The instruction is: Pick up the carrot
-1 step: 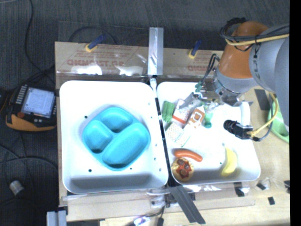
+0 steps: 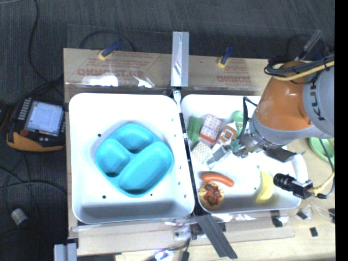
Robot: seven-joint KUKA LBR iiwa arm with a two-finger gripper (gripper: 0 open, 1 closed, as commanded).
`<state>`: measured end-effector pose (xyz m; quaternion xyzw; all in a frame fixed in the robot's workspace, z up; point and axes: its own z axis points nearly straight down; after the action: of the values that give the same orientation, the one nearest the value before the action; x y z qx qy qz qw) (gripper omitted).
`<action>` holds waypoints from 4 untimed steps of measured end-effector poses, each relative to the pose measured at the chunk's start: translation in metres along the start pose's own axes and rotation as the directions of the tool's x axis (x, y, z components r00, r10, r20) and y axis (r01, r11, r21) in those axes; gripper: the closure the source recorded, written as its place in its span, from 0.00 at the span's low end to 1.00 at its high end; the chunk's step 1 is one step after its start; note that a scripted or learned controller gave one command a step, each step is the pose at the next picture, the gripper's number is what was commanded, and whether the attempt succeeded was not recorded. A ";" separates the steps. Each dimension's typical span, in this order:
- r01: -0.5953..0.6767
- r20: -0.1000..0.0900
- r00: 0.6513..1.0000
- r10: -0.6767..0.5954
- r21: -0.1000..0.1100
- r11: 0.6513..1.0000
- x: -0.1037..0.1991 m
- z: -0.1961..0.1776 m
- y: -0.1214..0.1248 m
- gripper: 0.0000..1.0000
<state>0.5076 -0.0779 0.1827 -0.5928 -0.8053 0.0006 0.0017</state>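
The carrot [image 2: 217, 179] is a short orange piece lying flat near the front of the right bin [image 2: 244, 103]. My gripper [image 2: 220, 154] hangs a little behind and above the carrot, at the end of the grey arm with its orange band [image 2: 283, 113]. It points down and to the left, over a small pale packet. Nothing shows in the gripper. The carrot lies apart from it and in full sight.
A round red and yellow food piece [image 2: 211, 194] sits just in front of the carrot, and a banana [image 2: 265, 186] lies to its right. A green vegetable [image 2: 194, 129] and small boxes [image 2: 211, 128] crowd the bin's back left. The left bin holds a blue divided plate [image 2: 135, 157].
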 end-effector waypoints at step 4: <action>0.136 0.027 0.990 -0.136 -0.035 0.990 -0.038 0.066 0.039 0.00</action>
<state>0.5553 -0.1023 0.1168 -0.5364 -0.8437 -0.0071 -0.0190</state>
